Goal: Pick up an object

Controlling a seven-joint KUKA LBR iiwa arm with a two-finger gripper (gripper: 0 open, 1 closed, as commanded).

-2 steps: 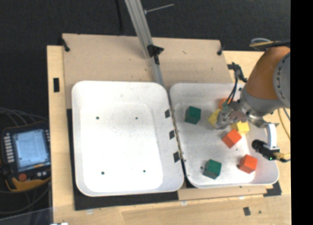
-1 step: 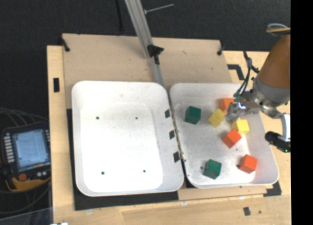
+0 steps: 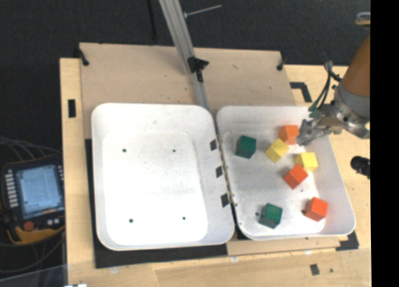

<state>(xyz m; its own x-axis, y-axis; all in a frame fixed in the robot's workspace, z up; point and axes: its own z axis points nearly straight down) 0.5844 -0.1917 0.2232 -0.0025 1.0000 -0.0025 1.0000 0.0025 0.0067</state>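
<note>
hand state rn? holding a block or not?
Hand: low in the right bin, beside the orange block; open or shut cannot be told, and no block shows held.

Seven small cubes lie scattered in the right bin [image 3: 336, 173]: a green cube [image 3: 245, 146] near its left wall, another green cube [image 3: 270, 215] at the front, two yellow cubes [image 3: 277, 150] [image 3: 308, 160], an orange cube [image 3: 288, 133], and two red-orange cubes [image 3: 295, 176] [image 3: 316, 208].
</note>
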